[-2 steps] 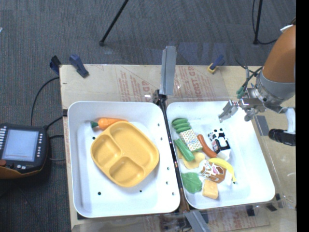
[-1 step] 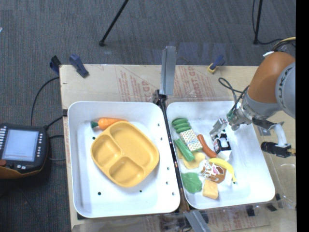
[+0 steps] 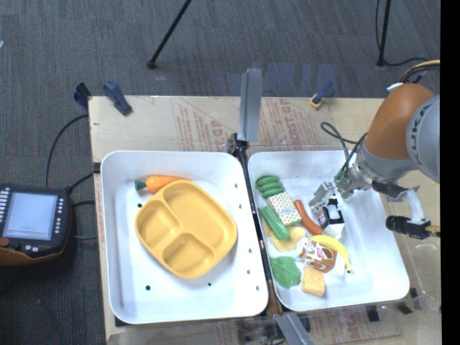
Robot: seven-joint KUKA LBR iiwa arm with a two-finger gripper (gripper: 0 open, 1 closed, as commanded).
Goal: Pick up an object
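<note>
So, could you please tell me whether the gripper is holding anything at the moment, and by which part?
Nothing shows between the gripper fingers; it hovers over the right bin.

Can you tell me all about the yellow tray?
The tray is a yellow plate, plastic-looking, with rounded corners and three shallow hollows, all bare. It lies flat, turned at a slant, in the left bin. A toy carrot lies along its upper edge, seeming to touch it.
</note>
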